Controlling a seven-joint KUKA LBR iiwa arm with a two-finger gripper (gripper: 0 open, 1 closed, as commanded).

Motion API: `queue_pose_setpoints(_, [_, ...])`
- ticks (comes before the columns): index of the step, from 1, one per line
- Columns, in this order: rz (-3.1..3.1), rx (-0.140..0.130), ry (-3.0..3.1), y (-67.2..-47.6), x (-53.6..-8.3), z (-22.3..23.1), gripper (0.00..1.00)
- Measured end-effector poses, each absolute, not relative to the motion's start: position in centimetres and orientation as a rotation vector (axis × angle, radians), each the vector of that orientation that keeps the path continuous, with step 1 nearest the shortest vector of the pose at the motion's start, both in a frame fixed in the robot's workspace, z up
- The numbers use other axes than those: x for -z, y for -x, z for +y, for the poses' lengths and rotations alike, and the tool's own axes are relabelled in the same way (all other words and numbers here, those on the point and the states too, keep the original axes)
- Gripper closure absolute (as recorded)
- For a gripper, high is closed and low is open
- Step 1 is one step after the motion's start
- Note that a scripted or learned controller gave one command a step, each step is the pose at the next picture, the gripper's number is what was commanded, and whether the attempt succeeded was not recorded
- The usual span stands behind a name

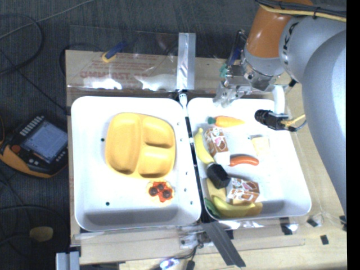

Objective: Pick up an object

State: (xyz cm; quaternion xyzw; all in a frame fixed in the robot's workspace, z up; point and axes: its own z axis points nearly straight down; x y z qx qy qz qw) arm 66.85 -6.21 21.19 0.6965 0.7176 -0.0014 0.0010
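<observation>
The gripper [226,98] hangs over the far rim of the right bin [292,176]; whether it is spread or pressed together cannot be told. Just below it lies a toy carrot [225,121], then 2 bananas, a hot dog [243,161] and wrapped snacks.

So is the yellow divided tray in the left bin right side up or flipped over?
Right side up, as far as the view tells: the yellow divided tray lies flat in the left bin, its compartments facing the camera.

yellow tray [139,143], orange carrot [226,121], white bins [90,207]
</observation>
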Motion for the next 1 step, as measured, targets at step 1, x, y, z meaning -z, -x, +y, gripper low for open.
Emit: queue_pose_setpoints(1, [2.253, 0.006, -2.187, -66.83, -21.17, -6.24, 0.0])
